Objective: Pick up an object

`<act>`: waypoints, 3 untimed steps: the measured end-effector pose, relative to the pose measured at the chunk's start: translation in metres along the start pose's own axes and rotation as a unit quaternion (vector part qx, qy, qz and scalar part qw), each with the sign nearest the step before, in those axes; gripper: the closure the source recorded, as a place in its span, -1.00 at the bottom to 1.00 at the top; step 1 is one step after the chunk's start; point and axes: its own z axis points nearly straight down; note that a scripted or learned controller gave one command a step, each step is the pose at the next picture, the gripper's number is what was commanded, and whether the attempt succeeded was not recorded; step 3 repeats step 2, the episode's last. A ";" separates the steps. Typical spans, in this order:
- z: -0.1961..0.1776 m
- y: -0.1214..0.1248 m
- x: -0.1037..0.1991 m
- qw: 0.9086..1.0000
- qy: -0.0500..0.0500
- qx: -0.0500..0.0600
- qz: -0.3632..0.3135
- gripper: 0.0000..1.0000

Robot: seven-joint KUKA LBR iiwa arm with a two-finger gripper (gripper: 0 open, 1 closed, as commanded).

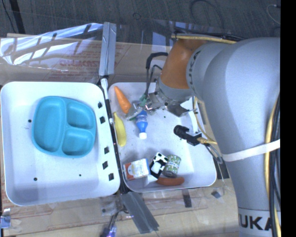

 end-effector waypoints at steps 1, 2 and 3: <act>-0.010 0.001 0.001 1.000 0.000 0.001 -0.003 1.00; -0.133 0.030 0.085 1.000 0.000 0.000 -0.003 1.00; -0.133 0.030 0.085 1.000 0.000 0.000 -0.003 1.00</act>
